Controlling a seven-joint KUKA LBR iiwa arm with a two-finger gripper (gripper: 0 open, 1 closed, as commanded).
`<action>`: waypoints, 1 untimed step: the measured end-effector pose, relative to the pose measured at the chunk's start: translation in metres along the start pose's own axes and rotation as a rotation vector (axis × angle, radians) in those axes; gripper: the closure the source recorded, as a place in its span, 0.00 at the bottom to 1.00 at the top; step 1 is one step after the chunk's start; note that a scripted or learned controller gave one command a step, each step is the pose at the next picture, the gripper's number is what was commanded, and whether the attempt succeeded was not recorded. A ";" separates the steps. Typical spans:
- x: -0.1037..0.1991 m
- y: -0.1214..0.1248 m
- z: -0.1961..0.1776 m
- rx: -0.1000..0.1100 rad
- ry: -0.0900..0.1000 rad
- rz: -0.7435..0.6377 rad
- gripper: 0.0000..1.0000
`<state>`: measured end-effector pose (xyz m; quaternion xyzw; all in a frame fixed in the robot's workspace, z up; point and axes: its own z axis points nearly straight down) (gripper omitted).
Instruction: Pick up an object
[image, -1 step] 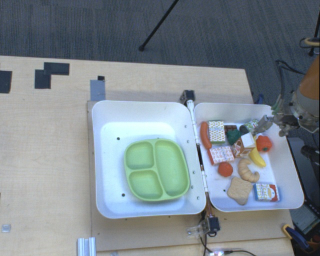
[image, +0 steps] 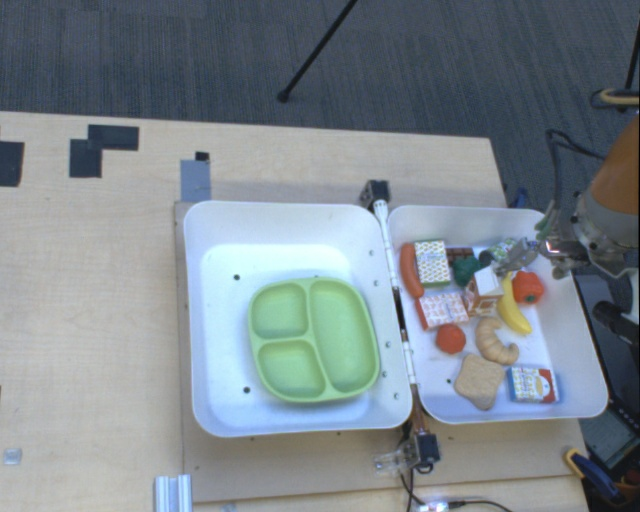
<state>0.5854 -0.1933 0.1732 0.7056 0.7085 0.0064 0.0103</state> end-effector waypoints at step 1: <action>0.001 0.001 0.002 -0.003 0.001 0.002 0.00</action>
